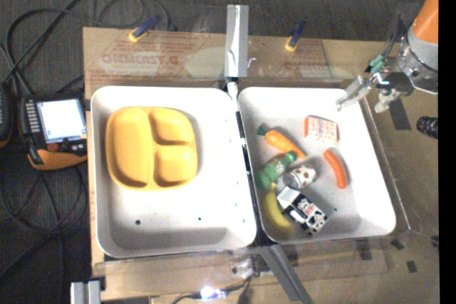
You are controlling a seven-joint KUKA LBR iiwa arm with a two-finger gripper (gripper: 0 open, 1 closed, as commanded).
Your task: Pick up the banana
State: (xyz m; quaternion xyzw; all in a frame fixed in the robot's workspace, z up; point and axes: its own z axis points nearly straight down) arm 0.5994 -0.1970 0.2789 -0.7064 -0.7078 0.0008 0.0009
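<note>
The yellow banana [274,211] lies in the right bin [377,174] near its front left corner, its right side partly covered by a black and white box [306,212]. My gripper [360,103] hovers over the bin's back right corner, far from the banana. Its fingers stand open with nothing between them.
Around the banana are a green bottle [274,169], a carrot [282,142], a small can [303,176], an orange sausage [336,167] and a red and white packet [320,128]. A yellow divided plate [152,146] sits in the left bin [171,224].
</note>
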